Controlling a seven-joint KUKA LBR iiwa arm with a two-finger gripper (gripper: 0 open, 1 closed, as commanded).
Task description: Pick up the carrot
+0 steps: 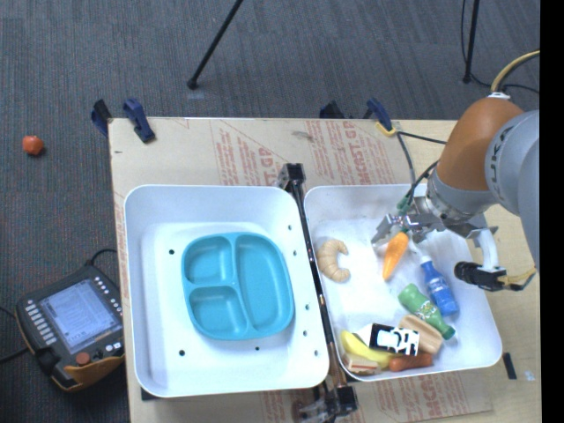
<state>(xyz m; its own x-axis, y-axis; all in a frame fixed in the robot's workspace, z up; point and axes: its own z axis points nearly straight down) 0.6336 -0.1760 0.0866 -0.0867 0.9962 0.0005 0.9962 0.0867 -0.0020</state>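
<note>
Grey and orange, the arm (493, 161) leans in from the right, bent down over the right bin (352, 203). Its claw (402, 227) sits low at the top end of the carrot (395, 254), and its fingers seem to close around that end, so it looks like it is holding the carrot. The carrot lies tilted in the middle of the right bin, with bare white floor on its left. A croissant (335, 260) lies farther left, near the wall between the bins. A blue bottle (438, 287) and a green bottle (426, 310) lie just right of the carrot. A banana (363, 349) rests by the front edge. The left bin (141, 236) holds a blue tray (237, 285). Both bins sit on the surface (220, 148).
</note>
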